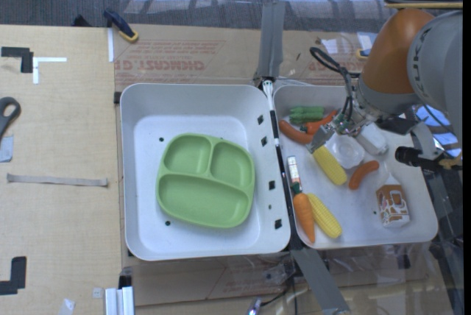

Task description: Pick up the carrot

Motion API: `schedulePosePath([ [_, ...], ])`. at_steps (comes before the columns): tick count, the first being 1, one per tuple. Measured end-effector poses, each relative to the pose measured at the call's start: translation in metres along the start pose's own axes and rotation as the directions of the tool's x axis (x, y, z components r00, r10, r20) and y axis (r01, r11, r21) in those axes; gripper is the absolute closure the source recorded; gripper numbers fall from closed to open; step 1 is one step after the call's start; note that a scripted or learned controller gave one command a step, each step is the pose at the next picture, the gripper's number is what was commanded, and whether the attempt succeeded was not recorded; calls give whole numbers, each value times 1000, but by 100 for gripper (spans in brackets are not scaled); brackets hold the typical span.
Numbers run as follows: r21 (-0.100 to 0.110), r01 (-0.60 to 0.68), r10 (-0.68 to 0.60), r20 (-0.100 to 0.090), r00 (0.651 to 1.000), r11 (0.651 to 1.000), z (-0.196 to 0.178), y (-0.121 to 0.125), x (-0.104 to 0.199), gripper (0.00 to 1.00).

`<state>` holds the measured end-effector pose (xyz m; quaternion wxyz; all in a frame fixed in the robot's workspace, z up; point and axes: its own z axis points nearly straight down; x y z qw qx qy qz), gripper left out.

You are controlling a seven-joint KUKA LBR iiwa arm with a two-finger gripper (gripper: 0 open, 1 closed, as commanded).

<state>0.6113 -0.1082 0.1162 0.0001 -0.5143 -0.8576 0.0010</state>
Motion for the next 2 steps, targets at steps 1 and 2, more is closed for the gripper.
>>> schedulePosePath([
  [1, 0, 5, -5, 3, 1000, 1000, -10, 1, 0, 100],
  [2, 0, 4, -4, 3, 1000, 1000, -10, 1, 0, 0],
])
